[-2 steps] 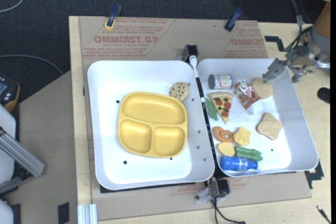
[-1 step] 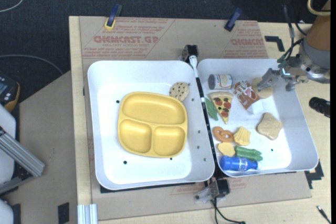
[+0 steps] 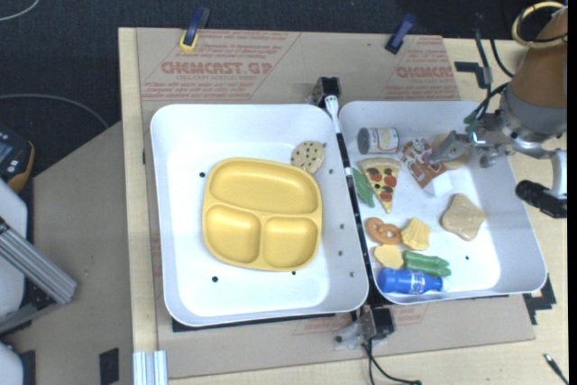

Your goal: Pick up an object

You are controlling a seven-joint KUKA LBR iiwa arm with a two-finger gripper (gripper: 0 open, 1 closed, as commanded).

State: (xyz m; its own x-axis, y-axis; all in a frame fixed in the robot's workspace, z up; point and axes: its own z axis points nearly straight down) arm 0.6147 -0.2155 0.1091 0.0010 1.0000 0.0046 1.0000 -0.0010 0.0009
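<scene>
The right bin (image 3: 514,270) holds several toy foods: a small grey can (image 3: 379,140), a pizza slice (image 3: 382,178), a green pepper (image 3: 361,186), a pretzel (image 3: 384,232), a yellow chip (image 3: 416,234), a green bean pod (image 3: 426,263), a blue bottle (image 3: 410,282), a tan bread piece (image 3: 463,216) and a red-brown snack packet (image 3: 416,161). My gripper (image 3: 444,151) reaches in from the right and hangs low over the bin's back part, just right of the snack packet. Nothing shows held in it.
The left bin (image 3: 180,284) holds a yellow divided plate (image 3: 261,214) and a chocolate-chip cookie (image 3: 308,156) at its back right. A black divider (image 3: 341,160) runs between the bins. The arm's orange band (image 3: 544,72) stands above the right bin's far right corner.
</scene>
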